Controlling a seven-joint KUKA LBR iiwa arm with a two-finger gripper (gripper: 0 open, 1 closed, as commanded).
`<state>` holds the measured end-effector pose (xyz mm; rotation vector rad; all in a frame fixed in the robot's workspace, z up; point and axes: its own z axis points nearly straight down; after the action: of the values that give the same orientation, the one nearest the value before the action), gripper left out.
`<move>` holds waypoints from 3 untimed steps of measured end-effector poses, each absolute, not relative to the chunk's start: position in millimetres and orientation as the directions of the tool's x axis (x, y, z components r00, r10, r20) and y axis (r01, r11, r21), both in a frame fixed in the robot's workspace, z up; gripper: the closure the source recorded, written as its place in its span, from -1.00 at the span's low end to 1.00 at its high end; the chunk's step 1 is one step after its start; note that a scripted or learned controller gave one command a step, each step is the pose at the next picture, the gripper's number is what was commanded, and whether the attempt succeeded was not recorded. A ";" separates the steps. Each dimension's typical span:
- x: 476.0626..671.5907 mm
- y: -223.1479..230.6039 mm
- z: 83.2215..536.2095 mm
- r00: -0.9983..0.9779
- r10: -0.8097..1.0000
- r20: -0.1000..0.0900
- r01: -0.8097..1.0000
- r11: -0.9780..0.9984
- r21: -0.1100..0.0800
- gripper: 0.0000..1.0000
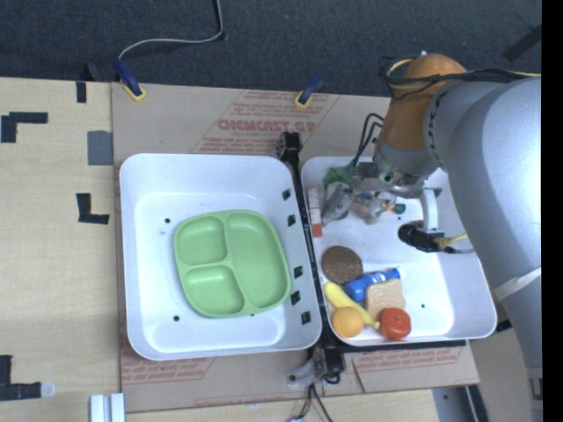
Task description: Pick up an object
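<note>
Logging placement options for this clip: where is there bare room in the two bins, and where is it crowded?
Left bin: bare floor rings the green plate, widest along the far wall. Right bin: bare patch on the right, between the food and the wall. Crowded: the near-left corner with cookie, banana, orange and tomato, and the far end under the gripper.

Contents of the right-hand shallow white bin, near end:

- Round brown cookie-like disc, lying flat, close to the bin's left wall.
- Blue packet-shaped item, lying just below the disc and touching the tan slice.
- Tan square bread-like slice, flat, tilted slightly.
- Yellow banana-shaped piece, lying along the left wall, its lower end against the orange.
- Round orange fruit, at the bin's near-left corner.
- Round red tomato-like fruit, just right of the orange, below the slice.

All six lie clustered together.
</note>
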<state>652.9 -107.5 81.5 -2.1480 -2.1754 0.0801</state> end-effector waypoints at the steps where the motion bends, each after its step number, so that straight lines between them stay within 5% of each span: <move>1: 652.9 -107.4 81.6 -0.011 1.000 0.022 0.995 0.013 -0.096 -1.00; 3: 652.9 -107.7 81.5 -0.011 1.000 0.023 0.995 0.013 -0.095 -1.00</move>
<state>652.9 -107.7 81.5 -2.1485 -2.1749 0.0795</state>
